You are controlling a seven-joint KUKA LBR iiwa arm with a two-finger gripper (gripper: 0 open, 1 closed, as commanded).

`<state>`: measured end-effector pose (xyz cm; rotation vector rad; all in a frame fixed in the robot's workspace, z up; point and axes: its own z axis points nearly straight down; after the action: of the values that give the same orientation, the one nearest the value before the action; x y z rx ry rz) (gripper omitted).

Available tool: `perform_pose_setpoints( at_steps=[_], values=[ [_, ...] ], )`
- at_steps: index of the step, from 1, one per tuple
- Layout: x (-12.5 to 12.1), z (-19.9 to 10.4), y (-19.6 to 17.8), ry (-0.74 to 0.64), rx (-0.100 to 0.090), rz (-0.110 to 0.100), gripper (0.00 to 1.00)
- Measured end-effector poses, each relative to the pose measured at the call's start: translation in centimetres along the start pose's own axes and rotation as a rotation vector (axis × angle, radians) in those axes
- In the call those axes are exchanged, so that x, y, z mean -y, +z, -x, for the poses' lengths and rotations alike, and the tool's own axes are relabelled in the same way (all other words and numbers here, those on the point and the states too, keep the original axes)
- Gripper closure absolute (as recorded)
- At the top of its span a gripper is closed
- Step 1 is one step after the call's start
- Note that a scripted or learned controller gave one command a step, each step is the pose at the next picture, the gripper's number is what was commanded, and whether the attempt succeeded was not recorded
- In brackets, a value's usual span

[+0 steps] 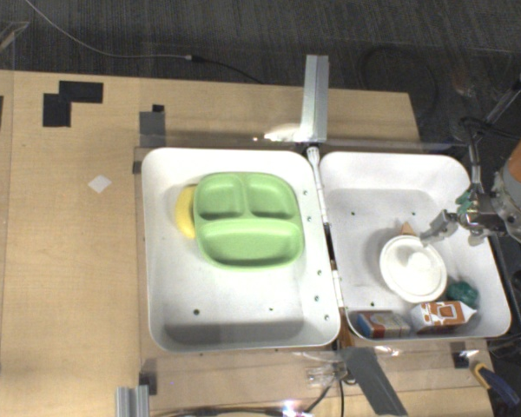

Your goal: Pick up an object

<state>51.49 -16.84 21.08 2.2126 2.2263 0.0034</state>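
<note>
Wooden desk (69, 259) is carrying two white bins; jaws (441, 226), aperture unclear, are hovering at the white bowl's (412, 268) one o'clock.

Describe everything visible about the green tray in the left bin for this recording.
The green tray is a light green divided plate, plastic by its look, with rounded corners and three compartments: two small ones at the far side, one wide one nearer the camera. It lies flat and upright on the floor of the left bin, toward its far half. A yellow object peeks out from under its left edge, touching it.
</note>
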Motion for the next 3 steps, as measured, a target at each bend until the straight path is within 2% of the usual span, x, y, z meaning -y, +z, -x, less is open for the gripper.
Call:
perform_pose_setpoints(
  at_steps=[1, 2, 3],
  values=[
    [2.7, 2.0, -1.6, -0.193, 0.001, 0.002, 0.00],
    [2.7, -0.3, 4.6, -0.159, 0.000, 0.000, 0.00],
    [-2.0, -3.2, 9.7, -0.221, 0.014, 0.044, 0.00]
  ],
)
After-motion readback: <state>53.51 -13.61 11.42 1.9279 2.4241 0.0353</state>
